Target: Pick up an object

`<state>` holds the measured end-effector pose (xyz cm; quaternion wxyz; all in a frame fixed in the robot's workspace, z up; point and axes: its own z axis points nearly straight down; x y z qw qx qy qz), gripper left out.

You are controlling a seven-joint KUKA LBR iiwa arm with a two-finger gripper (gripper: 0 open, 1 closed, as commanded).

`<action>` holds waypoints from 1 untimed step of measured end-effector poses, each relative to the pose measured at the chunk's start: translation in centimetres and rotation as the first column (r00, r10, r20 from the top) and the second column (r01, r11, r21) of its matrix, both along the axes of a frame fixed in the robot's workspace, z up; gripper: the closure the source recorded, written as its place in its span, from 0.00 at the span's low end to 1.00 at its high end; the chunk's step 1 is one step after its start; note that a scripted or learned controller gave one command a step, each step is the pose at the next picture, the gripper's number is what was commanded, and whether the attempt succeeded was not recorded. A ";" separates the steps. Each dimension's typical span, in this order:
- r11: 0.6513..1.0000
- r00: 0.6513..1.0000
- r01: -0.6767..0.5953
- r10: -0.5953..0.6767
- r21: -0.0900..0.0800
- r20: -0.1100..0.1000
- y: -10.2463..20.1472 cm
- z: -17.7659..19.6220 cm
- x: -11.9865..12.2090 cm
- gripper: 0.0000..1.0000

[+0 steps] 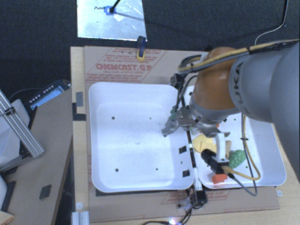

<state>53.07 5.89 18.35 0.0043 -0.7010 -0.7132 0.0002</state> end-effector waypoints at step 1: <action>1.000 1.000 -0.001 0.001 0.002 0.011 12.5 4.0 0.5 0.00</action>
